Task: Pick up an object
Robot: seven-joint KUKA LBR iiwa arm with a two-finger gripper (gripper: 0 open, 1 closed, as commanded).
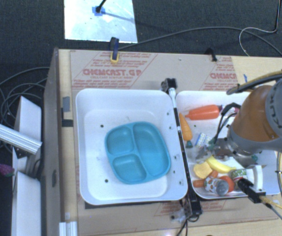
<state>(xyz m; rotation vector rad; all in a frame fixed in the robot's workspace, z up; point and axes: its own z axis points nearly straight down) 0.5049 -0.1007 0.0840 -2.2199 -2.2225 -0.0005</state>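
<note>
The right bin (186,100) holds several toy foods. A long orange carrot (203,112) lies at its back, and a smaller orange piece (185,127) rests against the left wall. A yellow banana (219,165) lies near the front beside a yellow-orange chunk (202,170), a red tomato (227,183) and a small can (210,185). A small blue-grey item (201,140) sits mid-bin. My gripper (219,149) hangs low over the bin's middle, just behind the banana, mostly hidden under the orange-banded wrist (259,119).
The left bin (94,112) contains a blue divided plate (137,152). A divider rail (178,136) runs between the two bins. The arm covers the right half of the right bin. Cables trail across the floor at left and back.
</note>
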